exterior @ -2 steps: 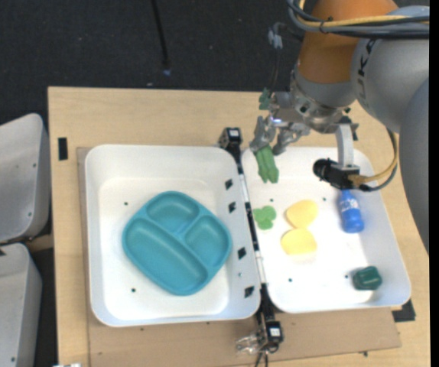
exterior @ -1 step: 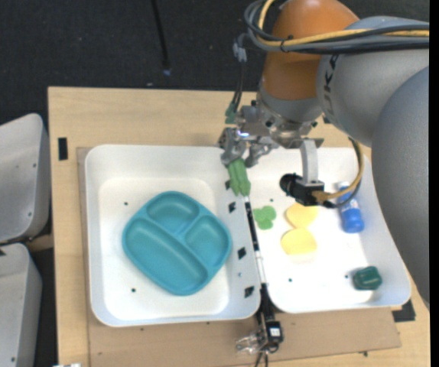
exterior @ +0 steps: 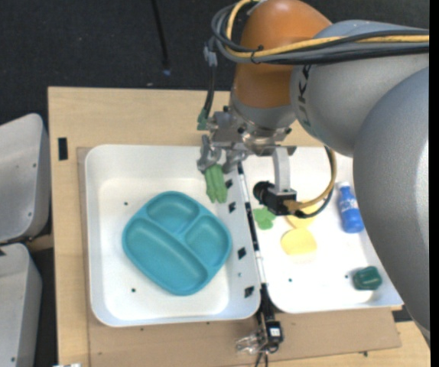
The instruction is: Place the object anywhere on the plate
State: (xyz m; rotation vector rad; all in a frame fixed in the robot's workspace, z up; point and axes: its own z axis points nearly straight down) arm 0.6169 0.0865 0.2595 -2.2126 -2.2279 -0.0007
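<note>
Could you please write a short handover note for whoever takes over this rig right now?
Gripper: over the left bin, just above the plate's upper right corner, shut on a green object seen between its fingers.
Plate: teal, divided, lying in the left bin, nothing on it yet.
Right bin: holds a green piece, a yellow piece, a blue bottle and a dark green item.
Done: green object picked and carried across the divider.
Left: move it a little further over the plate, lower it and release it.

The arm [exterior: 342, 90] reaches in from the right, its gripper [exterior: 218, 176] pointing down, fingers closed.
</note>
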